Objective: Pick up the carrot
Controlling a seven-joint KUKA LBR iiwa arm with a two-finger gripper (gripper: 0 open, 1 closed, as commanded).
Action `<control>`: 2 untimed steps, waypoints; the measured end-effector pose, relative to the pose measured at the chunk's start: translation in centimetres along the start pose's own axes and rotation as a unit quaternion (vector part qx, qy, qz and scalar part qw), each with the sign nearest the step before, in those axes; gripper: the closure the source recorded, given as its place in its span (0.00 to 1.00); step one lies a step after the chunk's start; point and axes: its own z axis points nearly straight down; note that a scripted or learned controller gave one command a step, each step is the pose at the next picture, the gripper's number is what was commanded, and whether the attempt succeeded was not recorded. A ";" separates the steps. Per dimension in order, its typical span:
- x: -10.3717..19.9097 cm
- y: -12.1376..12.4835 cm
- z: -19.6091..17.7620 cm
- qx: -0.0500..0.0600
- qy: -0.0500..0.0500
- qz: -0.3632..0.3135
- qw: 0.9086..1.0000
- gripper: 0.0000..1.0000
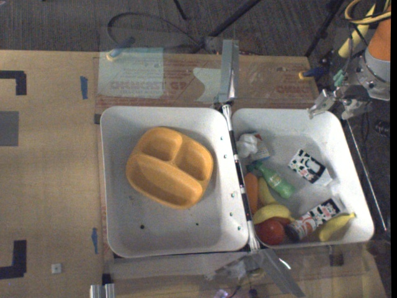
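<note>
Smooth white right bin (353, 166) holds slim, tapered orange carrot (251, 192).

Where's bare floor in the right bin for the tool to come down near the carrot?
Bare floor lies mid-bin, between the green bottle and the carton, and along the top wall. The carrot sits crowded against the left wall, with bottle, bananas and tomato packed alongside.

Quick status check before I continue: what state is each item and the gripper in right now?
carrot: lying in right bin, against left wall, ungrasped
green bottle: on its side
orange tray: flat in left bin, compartments up
tomato: resting by bananas
gripper: above right bin's far corner, holding nothing visible
</note>
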 end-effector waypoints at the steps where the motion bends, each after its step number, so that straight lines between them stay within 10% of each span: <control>1: -1.9 0.8 2.6 0.000 0.000 -0.182 0.983 0.00; 2: -1.8 0.9 6.8 -0.001 -0.001 -0.340 0.941 0.00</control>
